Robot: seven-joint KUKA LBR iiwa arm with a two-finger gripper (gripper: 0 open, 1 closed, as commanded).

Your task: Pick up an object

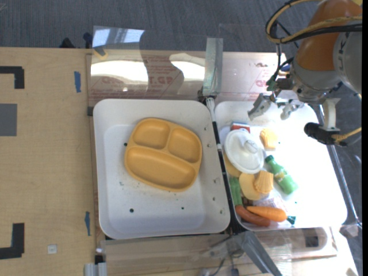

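My gripper (271,109) hangs over the far end of the right bin (322,171), its two fingers (256,108) spread open with nothing between them. Just below it in the bin lie a small yellow block (268,138), a red-and-white box (240,127) and a white round lid (244,152). Nearer the front are a green bottle (280,176), a yellow cheese wedge (259,183), an orange carrot (266,213) and a green piece (234,191) against the bin's left wall.
The left bin (109,171) holds a yellow divided plate (164,153). A metal post (213,68) rises behind the wall between the bins. The objects crowd the right bin's left half; its right half is bare white floor.
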